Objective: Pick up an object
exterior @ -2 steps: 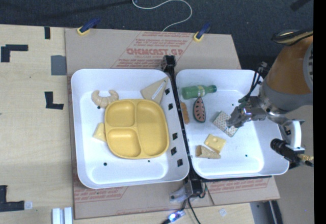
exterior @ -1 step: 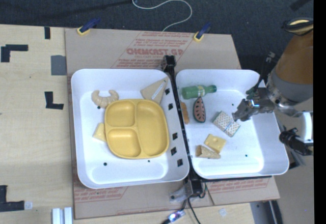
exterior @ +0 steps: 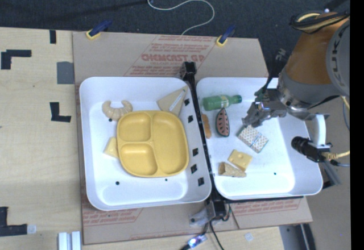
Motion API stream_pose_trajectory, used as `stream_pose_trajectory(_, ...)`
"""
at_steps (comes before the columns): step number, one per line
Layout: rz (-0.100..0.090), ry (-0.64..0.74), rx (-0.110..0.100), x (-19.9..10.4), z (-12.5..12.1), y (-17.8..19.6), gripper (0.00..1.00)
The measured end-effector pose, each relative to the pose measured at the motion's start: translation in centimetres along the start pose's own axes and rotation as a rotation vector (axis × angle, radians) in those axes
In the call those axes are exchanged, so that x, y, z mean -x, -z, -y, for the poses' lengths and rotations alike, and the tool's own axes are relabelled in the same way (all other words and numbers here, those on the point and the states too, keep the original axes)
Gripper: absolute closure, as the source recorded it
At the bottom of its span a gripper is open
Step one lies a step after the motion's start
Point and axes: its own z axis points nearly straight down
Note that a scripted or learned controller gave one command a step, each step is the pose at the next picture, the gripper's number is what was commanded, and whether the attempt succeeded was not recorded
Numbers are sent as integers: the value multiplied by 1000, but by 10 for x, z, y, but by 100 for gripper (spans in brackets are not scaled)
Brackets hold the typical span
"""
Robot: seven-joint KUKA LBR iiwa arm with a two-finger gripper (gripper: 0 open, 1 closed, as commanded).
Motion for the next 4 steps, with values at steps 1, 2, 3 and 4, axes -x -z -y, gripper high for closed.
stream_pose_trajectory(1,0,1,1,-40,-36,-6,100)
stream_pose_trajectory(2,0,1,2,-86,-63,-3,100)
stream_pose_trajectory(3,2,-5,-1,-76,-60,-3,100)
stream_pose_trajectory(4,1,-5,1,-70,-58,6,100)
